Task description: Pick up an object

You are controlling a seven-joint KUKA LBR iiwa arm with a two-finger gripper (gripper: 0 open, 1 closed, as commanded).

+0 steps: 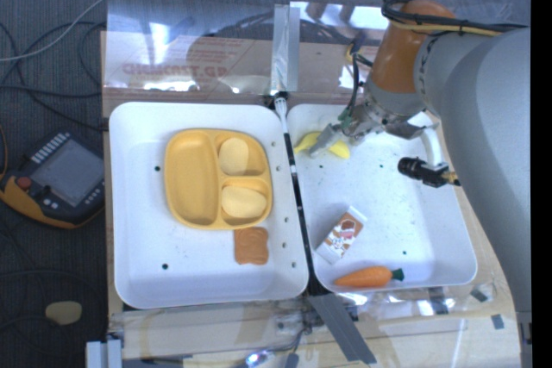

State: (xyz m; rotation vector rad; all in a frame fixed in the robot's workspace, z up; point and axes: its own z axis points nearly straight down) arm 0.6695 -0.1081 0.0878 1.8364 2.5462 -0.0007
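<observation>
Nearest in the right bin (457,267): toy carrot (366,277), then a small red-and-white carton (341,234). In the left bin (129,271): brown biscuit-like piece (251,246) just below a yellow divided tray (216,178) w/ two pale items in its compartments. Farther back, the gripper (332,136) is low at the right bin's far-left corner, on a yellow object (307,140) partly hidden by it. Can't tell how far open it is, or whether it grips anything.

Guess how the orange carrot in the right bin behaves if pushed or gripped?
The orange tapered toy carrot with green stub looks round, so it probably rolls in an arc when nudged. It lies near the right white bin's front wall, which may crowd access. Its smooth, plastic-looking skin could slip.
</observation>
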